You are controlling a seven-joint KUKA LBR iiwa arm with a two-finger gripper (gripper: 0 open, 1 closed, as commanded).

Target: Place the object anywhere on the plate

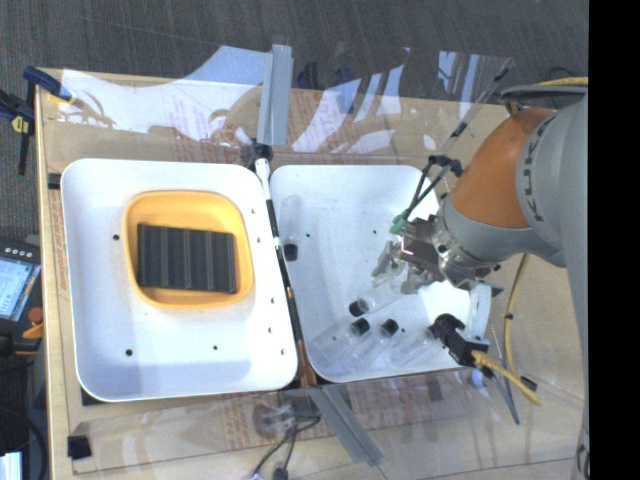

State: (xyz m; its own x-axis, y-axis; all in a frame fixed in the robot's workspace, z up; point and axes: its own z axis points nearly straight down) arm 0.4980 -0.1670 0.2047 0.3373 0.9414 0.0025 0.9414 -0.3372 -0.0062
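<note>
We saw 2 white bins side by side on the bench. The left bin (90,358) held a yellow plate (188,211) with a dark ribbed tray (188,258) lying in its middle. The right bin (330,208) held the arm (520,193), which reached in from the right with its orange band above the wrist. The gripper (405,268) hung low over the right part of that bin, near its middle height. We could not tell how the tool stood, wide or narrow, because the wrist and glare hid it.

Just below the gripper, toward the bin's near edge, lay some clear bottles (375,336) with black caps, close together and hard to tell apart against the white floor. We could not see any of them held by the gripper. They were well apart from the plate, in the other bin.
</note>
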